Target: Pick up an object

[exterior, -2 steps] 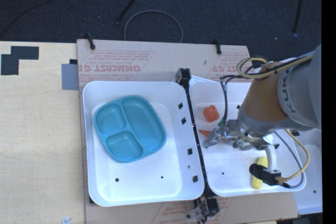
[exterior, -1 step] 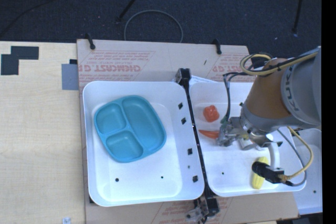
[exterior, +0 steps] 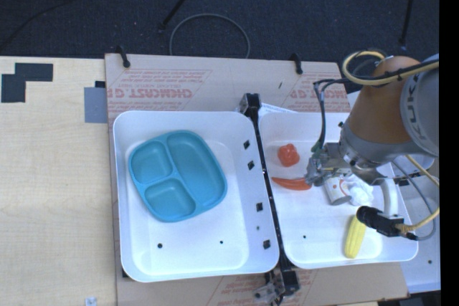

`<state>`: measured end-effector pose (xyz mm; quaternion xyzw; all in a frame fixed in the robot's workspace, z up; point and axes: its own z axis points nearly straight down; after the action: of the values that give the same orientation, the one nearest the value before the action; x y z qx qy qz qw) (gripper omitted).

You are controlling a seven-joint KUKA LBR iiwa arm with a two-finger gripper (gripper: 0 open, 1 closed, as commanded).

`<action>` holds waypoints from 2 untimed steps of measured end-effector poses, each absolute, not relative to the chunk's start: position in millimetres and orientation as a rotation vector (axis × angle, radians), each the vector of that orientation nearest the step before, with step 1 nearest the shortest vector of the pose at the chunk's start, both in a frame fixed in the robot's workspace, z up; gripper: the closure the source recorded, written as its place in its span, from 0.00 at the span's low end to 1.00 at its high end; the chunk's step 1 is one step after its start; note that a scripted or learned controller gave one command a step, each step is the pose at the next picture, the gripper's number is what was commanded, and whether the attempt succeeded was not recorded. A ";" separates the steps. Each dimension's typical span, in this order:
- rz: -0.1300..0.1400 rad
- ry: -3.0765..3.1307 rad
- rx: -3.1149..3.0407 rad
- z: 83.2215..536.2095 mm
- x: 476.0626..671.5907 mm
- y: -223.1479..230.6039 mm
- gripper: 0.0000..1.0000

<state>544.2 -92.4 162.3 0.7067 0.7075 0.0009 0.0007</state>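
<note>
Broadly, you have two white bins side by side: the left bin carries a blue divided plate, and the right bin carries the arm reaching in, a yellow corn cob near its front edge, a small red-orange lump and a slim red pepper lying flat just beside the gripper. From this slanted view you cannot tell whether the gripper is spread or closed, so I would not count anything as held. If the pepper is your target, line the jaws across its narrow width, come straight down, and close only once it sits squarely between them.
</note>
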 end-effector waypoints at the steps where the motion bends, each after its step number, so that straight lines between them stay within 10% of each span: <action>1: 0.002 2.221 2.220 209.2 551.6 -87.6 1.00; 2: 0.002 2.221 2.220 253.2 552.2 -88.9 1.00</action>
<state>552.2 -88.9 253.2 0.7070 0.7072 0.0005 0.0005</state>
